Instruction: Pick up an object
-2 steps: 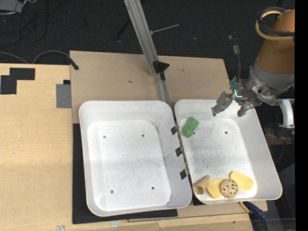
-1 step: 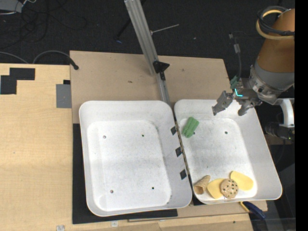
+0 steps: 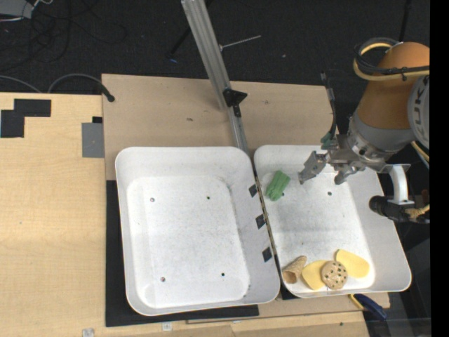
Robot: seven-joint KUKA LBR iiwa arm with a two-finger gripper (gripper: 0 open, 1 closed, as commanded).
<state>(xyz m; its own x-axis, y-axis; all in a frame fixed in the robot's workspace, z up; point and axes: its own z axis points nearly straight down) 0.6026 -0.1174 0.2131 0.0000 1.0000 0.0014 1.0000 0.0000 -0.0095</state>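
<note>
A green block [image 3: 277, 185] lies in the right bin [image 3: 319, 216] near its left wall, towards the back. Along the bin's front edge sit a tan cone-like piece [image 3: 294, 267], a round yellow piece with holes [image 3: 332, 274] and a flat yellow piece [image 3: 353, 262]. My gripper [image 3: 326, 170] hangs over the back of the right bin, to the right of the green block. Its two fingers [image 3: 310, 168] are spread apart with nothing between them.
The left bin [image 3: 186, 227] stands beside the right one, with black clips [image 3: 260, 220] along the shared wall. A slanted metal rail [image 3: 214, 62] rises behind the bins. The arm's orange band [image 3: 393, 83] is at the right.
</note>
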